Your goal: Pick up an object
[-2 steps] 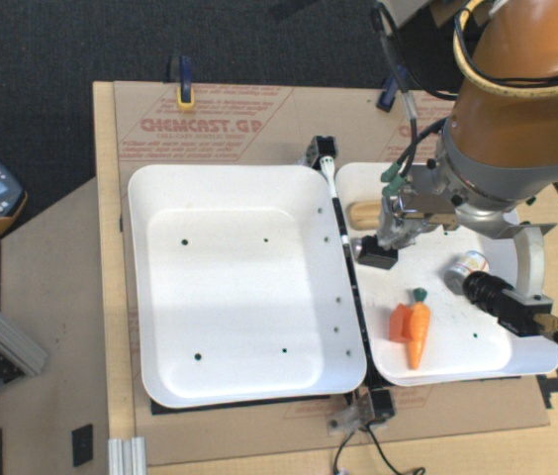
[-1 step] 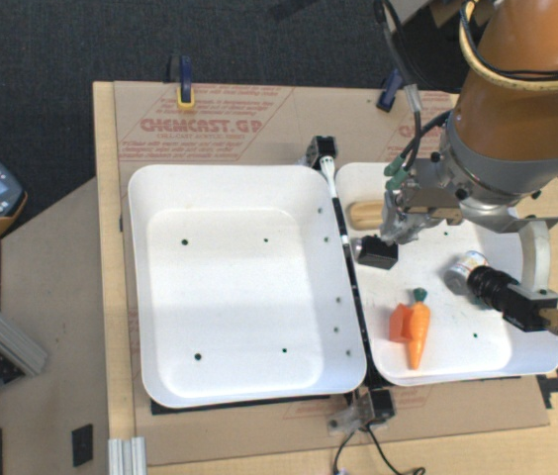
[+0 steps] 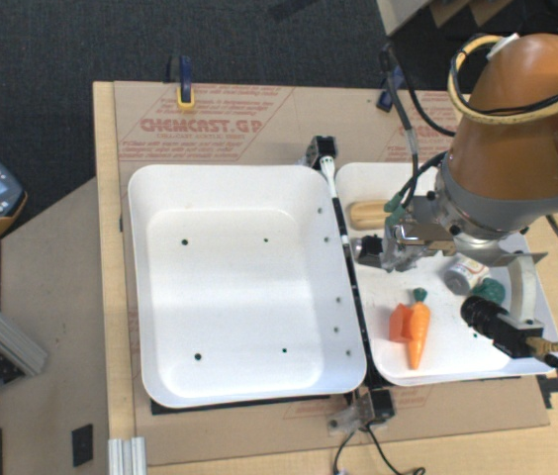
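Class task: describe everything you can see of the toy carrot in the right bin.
The carrot is a small orange toy, plastic-looking, with a green stalk at its upper end and its pointed tip toward the near rim. It lies flat on the floor of the right bin, near the front. A squarish orange piece sits against its left side. Nothing else touches it; the end effector is above and apart.

Bins [image 3: 230,295]: smooth, glossy white plastic
Bench board [image 3: 210,117]: matt brown cardboard
Carrot [image 3: 413,332]: smooth orange plastic
Wrist band [image 3: 516,87]: glossy orange

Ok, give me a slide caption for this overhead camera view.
KUKA arm lowered over the right bin, near a toy carrot; left bin alongside.
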